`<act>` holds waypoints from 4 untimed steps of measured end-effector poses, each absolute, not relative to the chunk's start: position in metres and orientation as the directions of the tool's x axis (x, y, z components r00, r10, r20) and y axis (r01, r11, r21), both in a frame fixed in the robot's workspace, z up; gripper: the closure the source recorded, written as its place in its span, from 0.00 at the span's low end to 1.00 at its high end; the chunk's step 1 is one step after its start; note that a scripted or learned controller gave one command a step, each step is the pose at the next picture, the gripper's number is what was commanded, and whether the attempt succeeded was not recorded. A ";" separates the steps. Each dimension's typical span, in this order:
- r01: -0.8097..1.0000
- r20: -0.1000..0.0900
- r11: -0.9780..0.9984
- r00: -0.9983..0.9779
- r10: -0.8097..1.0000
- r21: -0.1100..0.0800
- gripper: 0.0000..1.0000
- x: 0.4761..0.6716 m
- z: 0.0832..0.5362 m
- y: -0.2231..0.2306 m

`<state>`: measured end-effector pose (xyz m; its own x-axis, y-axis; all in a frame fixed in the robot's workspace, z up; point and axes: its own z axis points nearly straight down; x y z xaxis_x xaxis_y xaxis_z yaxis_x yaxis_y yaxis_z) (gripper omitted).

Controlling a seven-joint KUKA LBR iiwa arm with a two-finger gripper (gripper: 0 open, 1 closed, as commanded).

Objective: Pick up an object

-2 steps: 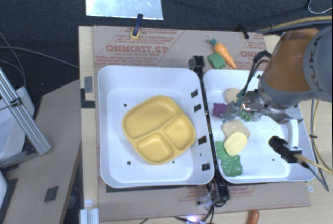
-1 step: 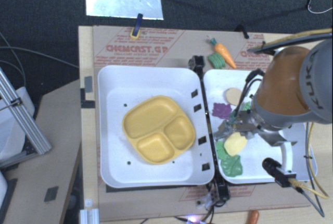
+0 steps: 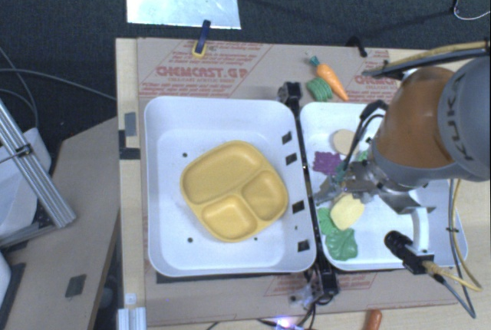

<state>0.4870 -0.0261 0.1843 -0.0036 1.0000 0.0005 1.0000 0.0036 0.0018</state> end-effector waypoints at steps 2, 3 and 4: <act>1.000 -0.003 0.005 -0.005 1.000 0.008 0.00 0.522 0.086 -0.084; 1.000 0.001 0.004 -0.004 1.000 0.009 1.00 0.522 0.098 -0.083; 1.000 0.003 0.010 -0.010 1.000 0.006 1.00 0.487 0.189 -0.019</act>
